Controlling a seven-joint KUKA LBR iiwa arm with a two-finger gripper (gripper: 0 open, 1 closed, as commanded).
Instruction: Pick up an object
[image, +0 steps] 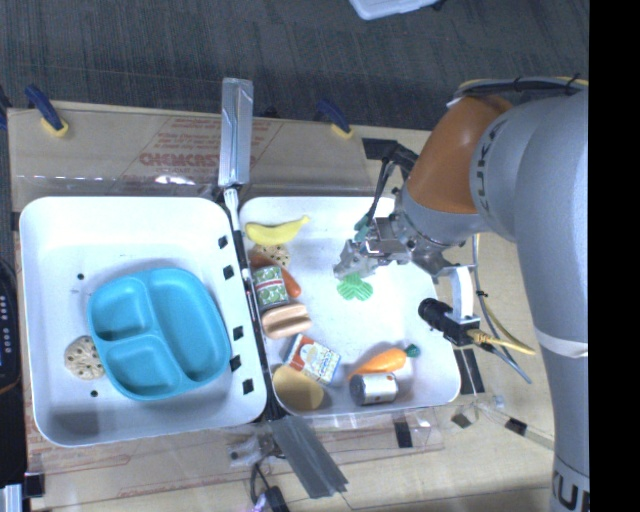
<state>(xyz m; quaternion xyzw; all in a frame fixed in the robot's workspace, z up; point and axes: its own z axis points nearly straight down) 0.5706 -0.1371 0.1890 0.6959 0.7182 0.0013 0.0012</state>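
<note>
Gripper (357, 262): hung low in the right bin (420, 395), just above a small green toy (354, 290); whether its fingers were open or closed could not be told, and nothing was seen between them. Arm (520, 180): grey, orange band above the wrist, reached in from the right and bent down over the bin's far right corner.

Right bin, contents: green toy near the middle, just below the gripper; banana (276, 231) at the far left corner; a small can (270, 287) and a hot dog (285, 319) down the left wall; a small carton (316, 360) and a tan rounded item (299, 389) at the near left; a carrot (381, 358) and a silver can (374, 389) along the near wall.

Left bin (50, 220), contents: blue divided plate (160, 330), central; a cookie (84, 357) touching its left edge.
</note>
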